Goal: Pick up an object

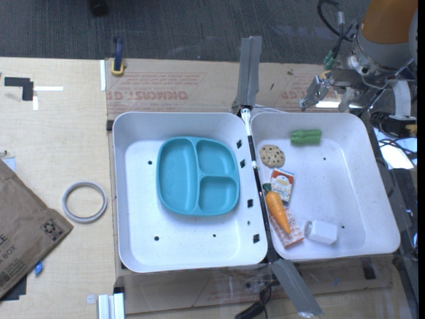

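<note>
Gripper (317, 96) hovers above the right bin's (372, 145) 12 o'clock rim; its finger state cannot be told. Candidates: green object (306, 137) near that rim, cookie (271, 155), carrot (277, 211) touching a packet (284, 205). Likely risk: crowded items at 8 o'clock spoil a grasp.

A robotics lab or test cell: a plywood tabletop (53, 145) carries two shallow white bins (133, 244) clamped side by side over flattened cardboard (172, 88), above grey carpet. A roll of tape (84, 201) lies loose on the wood, and bundled cables (335, 18) run along the grey-and-orange arm (388, 18) at the right.
</note>
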Controlling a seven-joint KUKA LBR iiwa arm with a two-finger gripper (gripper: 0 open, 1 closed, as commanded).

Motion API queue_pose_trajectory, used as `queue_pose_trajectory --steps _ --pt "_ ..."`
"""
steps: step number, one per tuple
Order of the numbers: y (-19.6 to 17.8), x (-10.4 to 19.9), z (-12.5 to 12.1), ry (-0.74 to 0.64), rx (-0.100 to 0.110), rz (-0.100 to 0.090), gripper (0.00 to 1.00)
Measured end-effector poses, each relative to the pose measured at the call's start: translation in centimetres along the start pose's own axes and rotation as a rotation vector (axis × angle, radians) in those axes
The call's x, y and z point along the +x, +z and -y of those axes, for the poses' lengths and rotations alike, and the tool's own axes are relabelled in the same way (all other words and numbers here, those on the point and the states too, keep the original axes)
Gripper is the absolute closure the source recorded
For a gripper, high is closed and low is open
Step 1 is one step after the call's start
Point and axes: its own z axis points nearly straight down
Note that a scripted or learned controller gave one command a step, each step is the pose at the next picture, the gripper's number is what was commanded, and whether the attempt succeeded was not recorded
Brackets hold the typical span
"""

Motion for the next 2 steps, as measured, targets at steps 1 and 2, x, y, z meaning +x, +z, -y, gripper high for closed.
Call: queue_pose_trajectory --steps 1,2 --pt "16.1 -2.4 0.8 -0.152 -0.001 -0.001 0.00" --pt "18.8 -3.9 -0.8 -0.095 0.003 -0.002 0.00"
